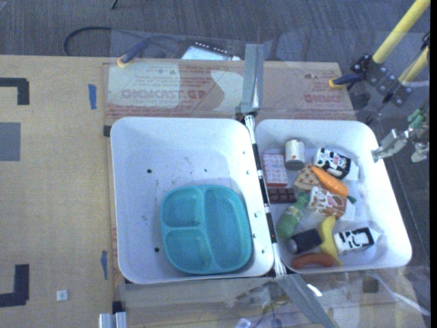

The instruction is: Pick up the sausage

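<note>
The end effector (399, 142) hovers at the view's right edge.

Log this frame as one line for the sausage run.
stage: pre-grasp | sausage: near edge of right bin, by banana | claw: over right bin's right rim, away from sausage | teal plate: left bin

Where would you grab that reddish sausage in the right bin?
Around its middle, coming straight down. The sausage lies flat and lengthwise along the near wall of the right bin, with the banana close behind, so its narrow width probably suits the grip best.
</note>
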